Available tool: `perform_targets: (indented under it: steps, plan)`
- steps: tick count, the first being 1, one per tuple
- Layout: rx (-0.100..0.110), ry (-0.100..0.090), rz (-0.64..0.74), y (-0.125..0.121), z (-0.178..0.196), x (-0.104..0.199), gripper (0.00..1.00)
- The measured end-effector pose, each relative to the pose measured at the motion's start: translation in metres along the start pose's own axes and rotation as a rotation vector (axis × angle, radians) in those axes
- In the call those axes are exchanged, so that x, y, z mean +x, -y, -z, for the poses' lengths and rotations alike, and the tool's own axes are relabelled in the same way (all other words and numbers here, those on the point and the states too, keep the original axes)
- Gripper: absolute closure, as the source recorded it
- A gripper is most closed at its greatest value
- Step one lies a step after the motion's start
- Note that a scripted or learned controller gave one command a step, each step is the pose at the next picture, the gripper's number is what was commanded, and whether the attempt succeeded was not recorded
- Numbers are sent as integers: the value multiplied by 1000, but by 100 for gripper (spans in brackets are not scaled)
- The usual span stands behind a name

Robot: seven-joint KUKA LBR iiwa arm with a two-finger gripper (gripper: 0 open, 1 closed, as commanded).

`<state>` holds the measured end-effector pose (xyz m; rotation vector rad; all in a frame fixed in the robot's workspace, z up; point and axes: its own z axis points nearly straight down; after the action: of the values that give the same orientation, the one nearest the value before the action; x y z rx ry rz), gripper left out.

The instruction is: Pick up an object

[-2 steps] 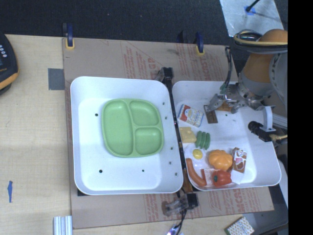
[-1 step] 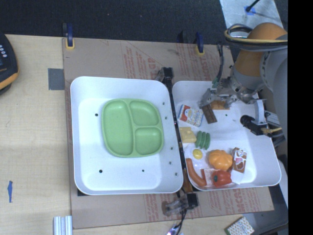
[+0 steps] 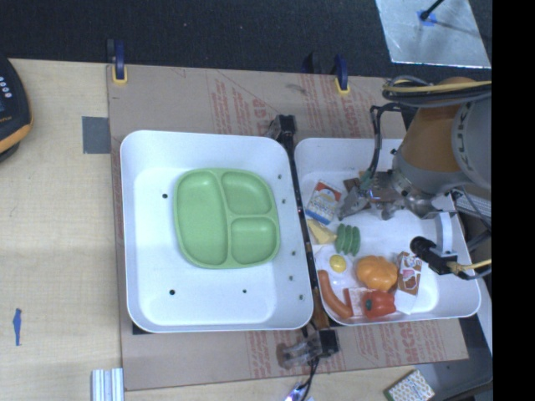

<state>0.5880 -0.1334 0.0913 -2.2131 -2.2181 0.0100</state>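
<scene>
The arm (image 3: pixel 439 140) is reaching in from the right over the right bin (image 3: pixel 468 307), its gripper (image 3: pixel 361 197) hanging above the bin's far-left part; its state cannot be told. Just near of it, a green vegetable (image 3: pixel 348 239) is lying beside a small packet (image 3: pixel 323 200). An orange (image 3: pixel 376 271), a hot dog (image 3: pixel 333 295) and a red pepper (image 3: pixel 378 305) are sitting along the near side. The left bin (image 3: pixel 150 307) is holding a green divided plate (image 3: pixel 226 217).
</scene>
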Motion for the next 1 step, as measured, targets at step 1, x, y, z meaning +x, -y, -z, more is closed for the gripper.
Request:
perform_targets:
  steps: [1]
  plan:
    - [-13,2,4,-60,2,8,0]
